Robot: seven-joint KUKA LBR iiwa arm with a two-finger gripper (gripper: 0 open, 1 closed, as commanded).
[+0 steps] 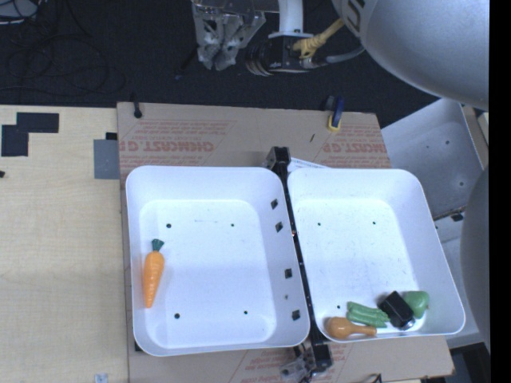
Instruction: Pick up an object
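Gripper (227,48) is parked high at the far edge, well clear of both bins; I cannot tell its state and see nothing in it. I would target the toy carrot (152,273), lying alone near the left wall of the left bin (204,183): a smooth, tapered orange body with a green top, best pinched across its width. The right bin (355,183) holds a crowded near-corner cluster: a green pod (366,313), a black block (396,309) and an orange gourd shape (348,328).
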